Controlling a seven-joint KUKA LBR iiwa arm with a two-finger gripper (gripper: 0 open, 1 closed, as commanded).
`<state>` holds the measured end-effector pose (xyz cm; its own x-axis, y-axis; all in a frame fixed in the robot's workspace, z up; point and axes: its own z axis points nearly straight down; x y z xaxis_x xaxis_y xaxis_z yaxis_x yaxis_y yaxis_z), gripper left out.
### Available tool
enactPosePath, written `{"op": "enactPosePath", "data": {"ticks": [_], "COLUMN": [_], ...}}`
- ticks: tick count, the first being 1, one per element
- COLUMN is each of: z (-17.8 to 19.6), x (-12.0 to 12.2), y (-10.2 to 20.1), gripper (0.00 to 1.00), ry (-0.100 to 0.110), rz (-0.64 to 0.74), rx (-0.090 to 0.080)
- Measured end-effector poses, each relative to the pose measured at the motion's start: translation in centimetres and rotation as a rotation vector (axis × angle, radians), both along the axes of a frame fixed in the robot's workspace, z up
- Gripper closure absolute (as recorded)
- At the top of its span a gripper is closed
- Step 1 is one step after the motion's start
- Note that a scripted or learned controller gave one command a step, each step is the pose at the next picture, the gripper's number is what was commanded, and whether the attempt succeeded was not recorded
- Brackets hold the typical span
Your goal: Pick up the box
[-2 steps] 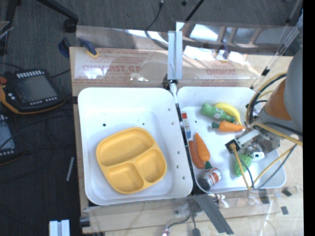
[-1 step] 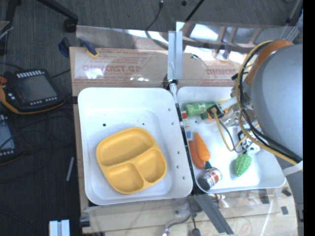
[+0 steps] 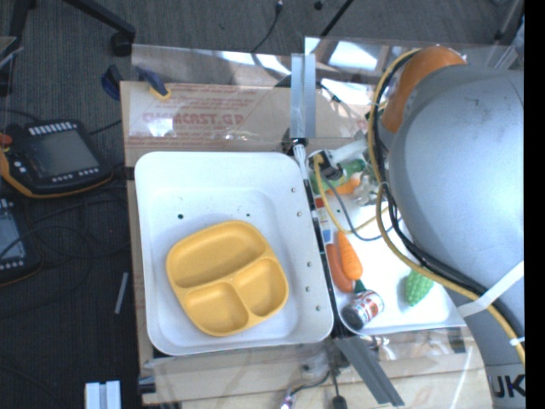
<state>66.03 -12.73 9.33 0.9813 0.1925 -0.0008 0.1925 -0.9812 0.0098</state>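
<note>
camera view: looking down at a slant on the tabletop [image 3: 136,254], two white bins side by side
control pendant [image 3: 53,156]: on the floor out at 9 o'clock, dark screen, orange trim
left bin [image 3: 213,177]: takes up the middle of the shot
yellow plate [image 3: 226,276]: three compartments, sits in the left bin toward its 6 o'clock end, nothing in it
right bin [image 3: 387,267]: just beside the left one on its 3 o'clock side, mostly covered by the arm
carrot [image 3: 344,262]: toy one, lying along the right bin's 9 o'clock wall
can [image 3: 362,308]: on its side at 6 o'clock from the carrot, near it
green bumpy toy [image 3: 416,288]: 3 o'clock from the can, right at the arm's edge
arm [image 3: 464,169]: big grey bulk with orange band, hanging over the right bin
hand: somewhere under that bulk, honestly can't tell if it's apart, together or clamped on anything
box: can't tell where it is, the arm hides too much of the right bin
</note>
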Motion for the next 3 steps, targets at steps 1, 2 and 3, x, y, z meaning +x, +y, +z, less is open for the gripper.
{"op": "enactPosePath", "data": {"ticks": [1,2,3], "z": [0.0,0.0,0.0], "x": [-11.4,-11.1,-2.8], "y": [1.8,1.9,1.7], "gripper": [1.0,0.0,0.0], "ry": [-0.013,-0.021,0.018], "rz": [0.115,0.118,0.075], "rx": [0.007,0.004,0.011]}}
